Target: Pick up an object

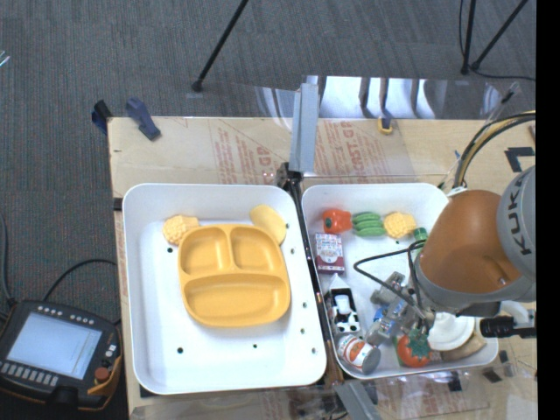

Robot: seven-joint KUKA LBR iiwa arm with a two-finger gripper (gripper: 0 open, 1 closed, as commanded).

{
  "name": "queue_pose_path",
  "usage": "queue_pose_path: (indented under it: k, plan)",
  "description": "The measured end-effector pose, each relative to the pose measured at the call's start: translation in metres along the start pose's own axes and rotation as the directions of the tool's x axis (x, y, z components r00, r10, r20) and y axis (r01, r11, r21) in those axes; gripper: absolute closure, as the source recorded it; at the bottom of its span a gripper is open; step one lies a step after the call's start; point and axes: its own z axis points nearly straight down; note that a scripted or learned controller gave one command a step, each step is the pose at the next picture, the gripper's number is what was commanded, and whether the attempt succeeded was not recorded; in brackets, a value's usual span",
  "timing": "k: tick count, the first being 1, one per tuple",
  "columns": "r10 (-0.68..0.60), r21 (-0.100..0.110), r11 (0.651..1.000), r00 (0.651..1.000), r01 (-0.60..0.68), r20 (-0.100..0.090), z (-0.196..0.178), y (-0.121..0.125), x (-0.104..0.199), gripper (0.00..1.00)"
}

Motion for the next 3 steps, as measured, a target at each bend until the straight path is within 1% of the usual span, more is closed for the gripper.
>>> queue_pose_path:
  k: [1,2,3]
  plan:
    - [-0.105,0.002,0.994,0.994,0.105,-0.013,0.003,-0.002,-0.056,0.00]
    - [0.028,0.003,1.000,0.999,-0.028,-0.017,0.004,0.000,-0.045,0.00]
    - [-0.165,0.000,0.986,0.986,0.165,-0.012,0.004,0.005,-0.135,0.00]
